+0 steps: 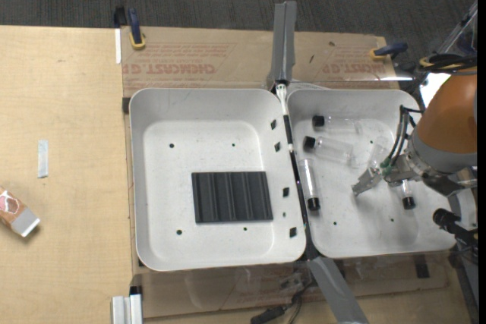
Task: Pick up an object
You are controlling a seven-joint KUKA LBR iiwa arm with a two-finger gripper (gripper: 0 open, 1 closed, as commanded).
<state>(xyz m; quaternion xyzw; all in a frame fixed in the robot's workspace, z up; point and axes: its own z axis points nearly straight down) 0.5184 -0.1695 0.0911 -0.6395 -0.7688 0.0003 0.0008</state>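
Note:
My gripper (pixel 367 181) hangs low over the middle of the right bin (pixel 364 235), reaching in from the right under the orange band of the arm (pixel 456 117). Several clear plastic tubes with black caps lie in this bin: one (pixel 319 121) near the back, one (pixel 328 146) just left of the gripper, and a long thin one (pixel 310 184) along the left wall. A crumpled clear piece (pixel 363 154) sits right behind the gripper. A small black cap (pixel 408 202) rests to the gripper's right. Nothing is visibly lifted.
The left bin (pixel 152 163) holds a black ribbed block (pixel 231 196) near its middle. A grey divider post (pixel 284 42) rises between the bins at the back. Clamps (pixel 135 30) hold cardboard behind the bins. On the wooden bench at left lie small items (pixel 18 214).

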